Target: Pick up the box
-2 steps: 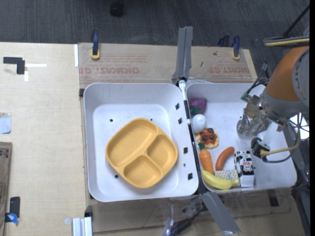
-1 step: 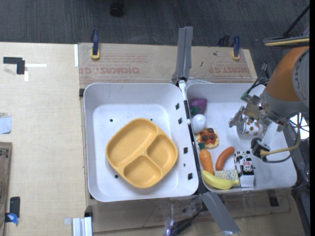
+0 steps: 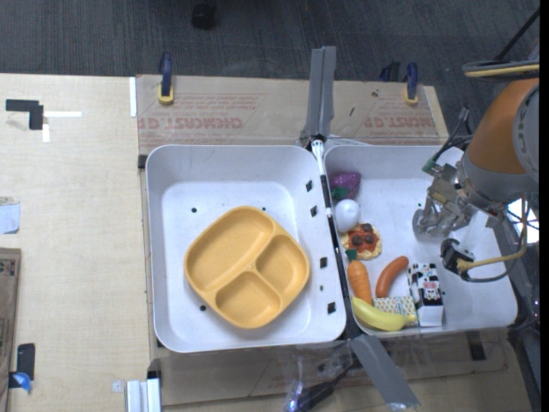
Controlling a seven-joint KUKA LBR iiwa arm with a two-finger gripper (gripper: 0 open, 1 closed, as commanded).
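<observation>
The gripper (image 3: 431,221) hovers in the right bin (image 3: 480,166), above and apart from the box (image 3: 425,292); reaching seems the step. Whether it is apart or together, I cannot tell. Next, it needs lowering toward the box.

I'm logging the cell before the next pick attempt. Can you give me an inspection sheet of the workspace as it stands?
Surface: two white bins side by side, left bin and right bin, on a cardboard sheet.
Job's things: box with a black-and-white print, in the right bin's near corner, apart from the gripper.
Clutter: yellow divided plate in the left bin; banana, carrot, sausage, white ball in the right bin.
Grippers: gripper low over the right bin.
Cables: black cable looping by the wrist.
Surroundings: blue clamps, dark floor.
</observation>
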